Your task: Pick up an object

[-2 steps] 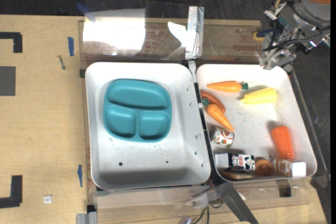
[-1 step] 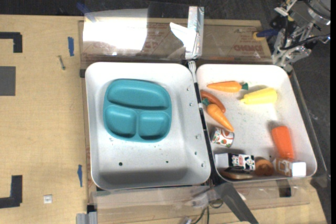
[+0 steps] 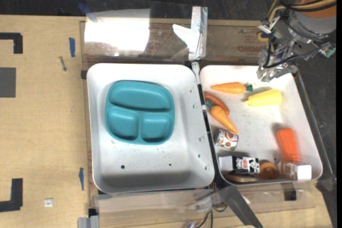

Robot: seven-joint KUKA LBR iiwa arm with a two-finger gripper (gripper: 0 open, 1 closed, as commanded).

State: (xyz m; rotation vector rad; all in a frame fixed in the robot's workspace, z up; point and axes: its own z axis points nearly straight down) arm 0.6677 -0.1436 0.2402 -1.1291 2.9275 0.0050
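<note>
My gripper [image 3: 276, 71] hangs over the far right corner of the right bin [image 3: 311, 115], and I see nothing held in it. Just below it lies a yellow corn-like piece [image 3: 263, 97], with an orange carrot [image 3: 230, 87] to its left. A red pepper [image 3: 216, 100] and a second carrot [image 3: 224, 120] lie by the bin's left wall. An orange cylinder [image 3: 287, 144] lies toward the right wall.
The left bin [image 3: 184, 163] holds a teal divided plate [image 3: 140, 110]. Along the right bin's near edge sit a small can [image 3: 226, 139], a black and white carton [image 3: 246, 164], a brown item [image 3: 267, 170] and a white box [image 3: 300, 172]. A clear sheet [image 3: 144, 32] lies behind the bins.
</note>
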